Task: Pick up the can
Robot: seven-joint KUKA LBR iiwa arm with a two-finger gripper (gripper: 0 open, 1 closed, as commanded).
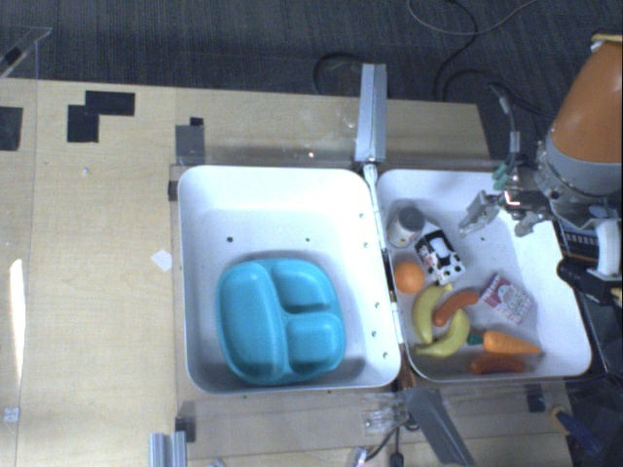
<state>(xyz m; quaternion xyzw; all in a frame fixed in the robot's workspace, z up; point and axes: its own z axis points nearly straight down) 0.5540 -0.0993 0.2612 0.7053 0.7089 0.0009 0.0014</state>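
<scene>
White plastic bins are sitting side by side on the pale wooden table (88,290), split by a metal divider rail (371,115). The left bin (204,212) is holding a blue compartment tray (280,321) toward its near side. The right bin (555,300) is carrying the clutter — the can (405,226) is lying close to the bin's left wall near the far corner, its dark top facing up and toward the arm. Just beside it on the near side, a black-and-white patterned box (438,257) is resting at a tilt, and an orange (410,277) is sitting against the left wall. A banana (435,325) is curling under a sausage (456,305), with a carrot (509,342) and a small printed packet (507,300) nearby.

The gripper (496,209) is hovering over the far right part of that bin, apart from the can — its fingers are spreading apart with nothing between them, and the orange-banded arm (589,115) is reaching in from the right.
</scene>
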